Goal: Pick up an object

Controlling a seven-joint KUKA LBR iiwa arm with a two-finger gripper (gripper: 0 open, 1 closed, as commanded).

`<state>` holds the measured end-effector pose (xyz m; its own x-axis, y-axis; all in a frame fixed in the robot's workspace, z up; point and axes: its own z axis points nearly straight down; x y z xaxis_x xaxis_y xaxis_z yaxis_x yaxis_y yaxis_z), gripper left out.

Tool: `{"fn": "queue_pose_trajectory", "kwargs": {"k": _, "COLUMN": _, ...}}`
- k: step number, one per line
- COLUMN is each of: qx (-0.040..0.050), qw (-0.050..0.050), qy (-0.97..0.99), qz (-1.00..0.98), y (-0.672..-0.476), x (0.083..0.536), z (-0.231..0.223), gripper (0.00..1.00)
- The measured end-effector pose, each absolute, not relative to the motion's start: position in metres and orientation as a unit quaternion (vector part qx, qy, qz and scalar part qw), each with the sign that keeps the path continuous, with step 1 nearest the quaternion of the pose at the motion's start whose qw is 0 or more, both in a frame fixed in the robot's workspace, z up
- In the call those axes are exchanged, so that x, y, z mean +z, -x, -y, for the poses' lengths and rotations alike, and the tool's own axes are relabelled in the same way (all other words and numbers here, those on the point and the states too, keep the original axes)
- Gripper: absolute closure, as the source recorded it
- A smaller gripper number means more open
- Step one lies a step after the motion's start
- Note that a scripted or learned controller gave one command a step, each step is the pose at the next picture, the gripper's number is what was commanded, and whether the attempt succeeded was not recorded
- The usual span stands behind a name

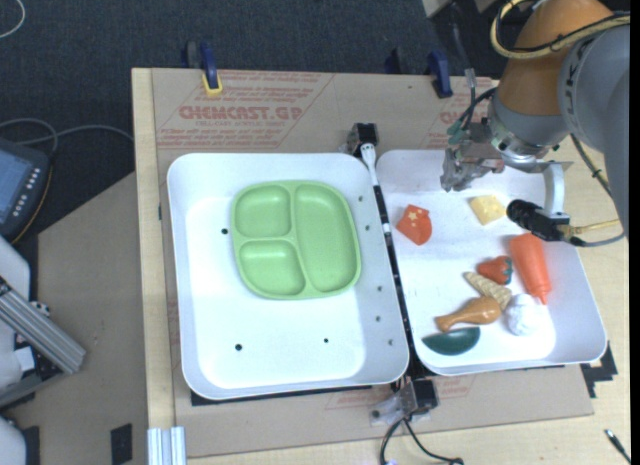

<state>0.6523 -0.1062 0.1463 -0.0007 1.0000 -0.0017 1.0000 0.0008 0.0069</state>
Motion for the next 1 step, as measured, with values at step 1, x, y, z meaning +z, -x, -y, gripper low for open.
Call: {"fn": "queue_pose_trajectory", "kwargs": {"k": 1, "qx": 0.0021, "qw": 0.003, "qy": -0.707, "qz": -0.707, "y": -0.6557, "x": 0.1909, "z": 0.1100, "gripper": 1.00}}
